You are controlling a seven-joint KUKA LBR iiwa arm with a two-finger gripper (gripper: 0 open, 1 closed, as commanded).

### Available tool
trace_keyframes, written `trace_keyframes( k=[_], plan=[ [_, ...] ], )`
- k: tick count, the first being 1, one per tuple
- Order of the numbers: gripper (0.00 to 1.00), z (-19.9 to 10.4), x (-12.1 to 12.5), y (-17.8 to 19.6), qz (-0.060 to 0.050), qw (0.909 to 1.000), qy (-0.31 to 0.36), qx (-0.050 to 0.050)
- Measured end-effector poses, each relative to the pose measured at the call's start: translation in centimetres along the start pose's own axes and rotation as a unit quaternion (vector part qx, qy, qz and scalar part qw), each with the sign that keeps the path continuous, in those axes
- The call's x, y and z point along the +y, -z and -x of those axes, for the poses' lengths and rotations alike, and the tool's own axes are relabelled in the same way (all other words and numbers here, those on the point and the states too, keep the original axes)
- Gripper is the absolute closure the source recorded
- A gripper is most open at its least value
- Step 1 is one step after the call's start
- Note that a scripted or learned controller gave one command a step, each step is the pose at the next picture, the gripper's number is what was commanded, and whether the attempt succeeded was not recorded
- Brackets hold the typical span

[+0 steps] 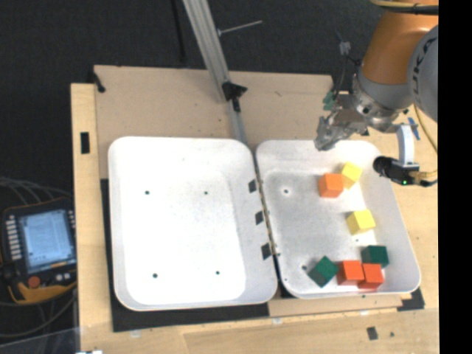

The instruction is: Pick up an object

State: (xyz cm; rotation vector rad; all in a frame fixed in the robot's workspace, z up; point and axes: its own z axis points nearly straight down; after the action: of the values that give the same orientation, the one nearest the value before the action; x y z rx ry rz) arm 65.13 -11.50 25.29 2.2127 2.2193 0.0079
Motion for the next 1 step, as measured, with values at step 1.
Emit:
trace_keyframes(
  k=[1],
  plan=[
    [1.00,0.07,0.11,1.71,-0.003,1.0000,0.000,0.001]
  ],
)
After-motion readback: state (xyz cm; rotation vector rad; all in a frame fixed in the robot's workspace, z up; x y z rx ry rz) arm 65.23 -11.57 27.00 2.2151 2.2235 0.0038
